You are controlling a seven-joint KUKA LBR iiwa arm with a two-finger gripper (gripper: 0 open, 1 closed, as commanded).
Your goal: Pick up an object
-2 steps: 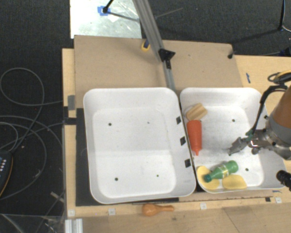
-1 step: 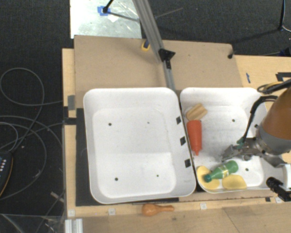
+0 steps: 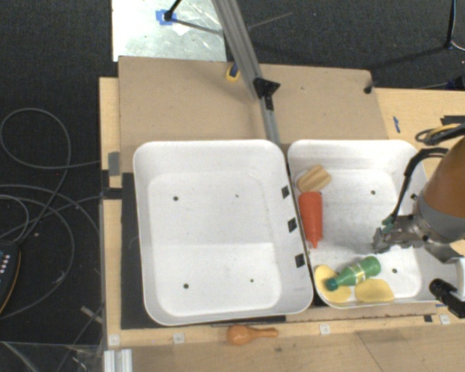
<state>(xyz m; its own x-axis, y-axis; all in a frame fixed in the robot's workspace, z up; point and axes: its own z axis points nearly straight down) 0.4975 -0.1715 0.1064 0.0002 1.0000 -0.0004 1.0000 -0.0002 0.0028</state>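
Hovering end effector (image 3: 387,237), green bottle (image 3: 354,273) near rim

Bins (image 3: 209,161): matt white, foam-like; bench (image 3: 186,99): matt brown board; green bottle (image 3: 355,273) and orange carrot (image 3: 312,215): smooth glossy plastic.

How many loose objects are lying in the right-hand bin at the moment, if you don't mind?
4: tan block at the back left, orange carrot below it, green bottle and yellow piece at the front. The arm may hide more.
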